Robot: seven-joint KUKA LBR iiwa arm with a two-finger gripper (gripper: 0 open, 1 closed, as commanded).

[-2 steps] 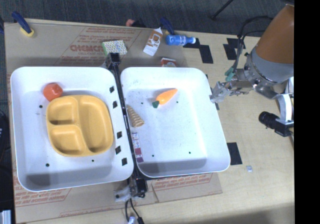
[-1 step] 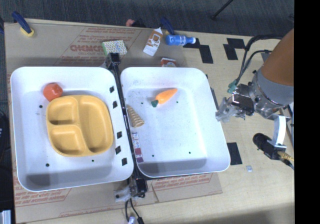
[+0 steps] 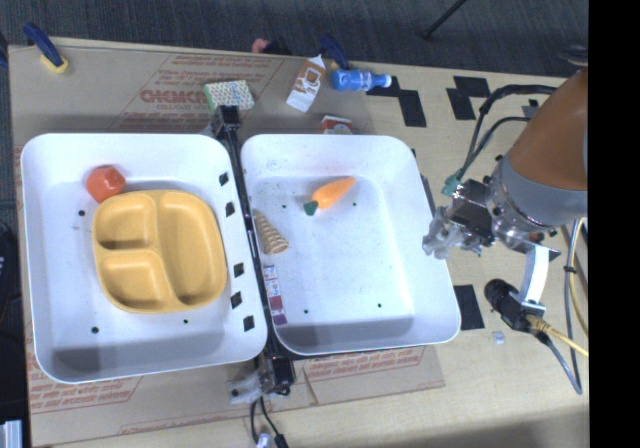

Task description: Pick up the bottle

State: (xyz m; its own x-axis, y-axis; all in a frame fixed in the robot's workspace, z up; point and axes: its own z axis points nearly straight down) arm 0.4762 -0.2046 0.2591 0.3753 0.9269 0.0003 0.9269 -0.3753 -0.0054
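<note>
The left bin point(image 3: 40, 236) holds a yellow divided tray point(image 3: 158, 248) and a red-orange item point(image 3: 105, 181) at its far-left corner; the right bin point(image 3: 395, 266) holds a carrot point(image 3: 330, 193) and a cone-shaped item point(image 3: 269, 233) by the shared wall. The blue bottle point(image 3: 356, 81) lies on the surface point(image 3: 470, 386) beyond the right bin, near a small carton point(image 3: 306, 84). The end effector point(image 3: 440, 238) hangs just outside the right bin's right rim, nothing visibly in it; I cannot tell whether it is apart or together.

The grey arm with its orange band point(image 3: 550, 151) reached in from the right, its metal two-finger tool point(image 3: 440, 239) hanging low, pointing left.
</note>
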